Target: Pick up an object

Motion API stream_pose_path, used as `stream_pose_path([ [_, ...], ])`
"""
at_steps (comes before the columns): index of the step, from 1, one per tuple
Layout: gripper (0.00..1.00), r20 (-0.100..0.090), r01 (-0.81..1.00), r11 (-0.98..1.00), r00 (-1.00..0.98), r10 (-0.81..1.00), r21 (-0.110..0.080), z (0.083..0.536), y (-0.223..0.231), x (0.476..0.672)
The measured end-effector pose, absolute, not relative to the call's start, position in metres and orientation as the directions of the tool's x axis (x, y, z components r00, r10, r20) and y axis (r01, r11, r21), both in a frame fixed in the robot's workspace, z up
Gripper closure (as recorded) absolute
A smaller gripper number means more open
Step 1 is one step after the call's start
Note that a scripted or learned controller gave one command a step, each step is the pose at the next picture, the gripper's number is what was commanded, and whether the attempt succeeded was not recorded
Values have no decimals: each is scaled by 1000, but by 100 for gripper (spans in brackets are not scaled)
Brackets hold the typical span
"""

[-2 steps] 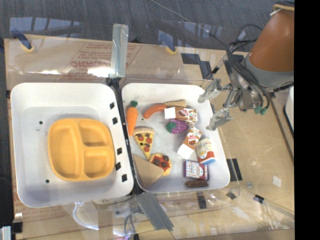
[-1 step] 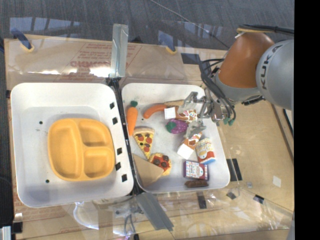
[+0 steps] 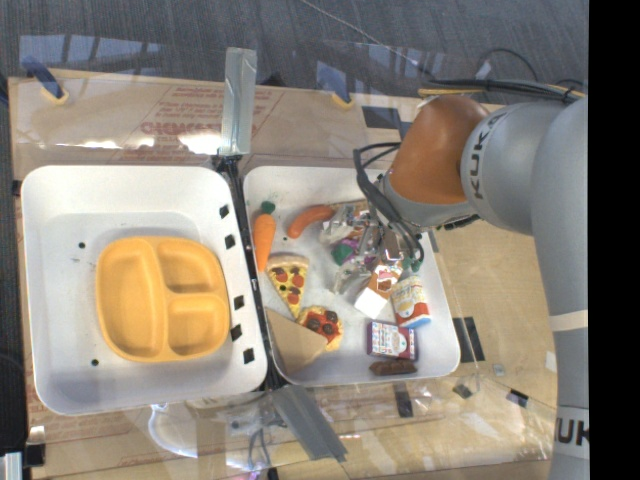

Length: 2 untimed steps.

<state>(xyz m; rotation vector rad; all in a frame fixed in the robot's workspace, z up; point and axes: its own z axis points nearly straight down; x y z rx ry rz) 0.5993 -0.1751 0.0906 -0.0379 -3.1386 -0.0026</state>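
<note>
My gripper (image 3: 366, 258) hangs low in the right bin (image 3: 445, 353), over a cluster of toy food near its middle. Directly around it lie purple grapes (image 3: 345, 231), a small green piece (image 3: 343, 253) and a white and orange packet (image 3: 380, 286). An orange carrot (image 3: 263, 240) lies along the bin's left wall, and a sausage (image 3: 310, 218) sits just left of the gripper. A pizza slice (image 3: 290, 280) and a second slice (image 3: 322, 323) lie lower left. A small bottle (image 3: 410, 301) rests to the gripper's lower right. The wrist hides whatever is under it.
The left bin (image 3: 50, 368) holds a yellow divided plate (image 3: 160, 296). A purple box (image 3: 390, 341) and a brown piece (image 3: 392, 367) lie near the right bin's front wall. The grey arm (image 3: 530, 168) with its orange band (image 3: 435, 148) covers the bin's right back corner.
</note>
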Motion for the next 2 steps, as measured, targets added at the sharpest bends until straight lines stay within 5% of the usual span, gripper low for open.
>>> stream_pose_path([
  [1,100,-3,16,1000,-1000,16,0,104,-174,602],
  [2,100,-8,108,994,-994,108,-2,178,-206,644],
])
